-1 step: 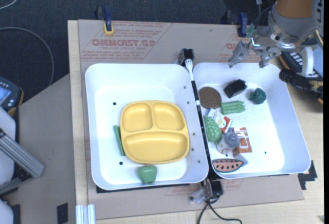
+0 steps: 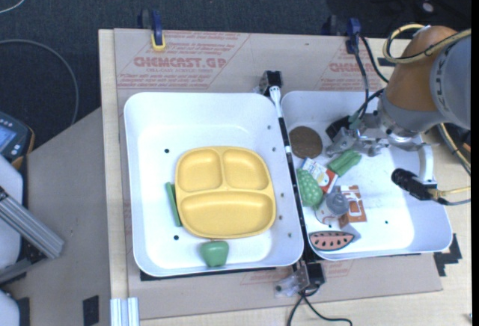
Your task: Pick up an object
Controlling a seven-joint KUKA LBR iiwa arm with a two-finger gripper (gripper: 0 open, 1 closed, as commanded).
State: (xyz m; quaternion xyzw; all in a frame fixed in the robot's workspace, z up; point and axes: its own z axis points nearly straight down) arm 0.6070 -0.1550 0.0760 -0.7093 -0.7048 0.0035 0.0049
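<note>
Whether the gripper (image 2: 352,143) is clenched cannot be told; it hangs low above a green cylindrical toy (image 2: 344,162), beside a brown round disc (image 2: 305,142).

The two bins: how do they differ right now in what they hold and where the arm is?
The left bin holds a yellow divided plate, with a green piece below it and a green strip at its left; the right bin holds a clutter of small things, among them a brown disc and a watermelon slice. The arm's hand is over the right bin, not the left. Both are shallow and white.
</note>
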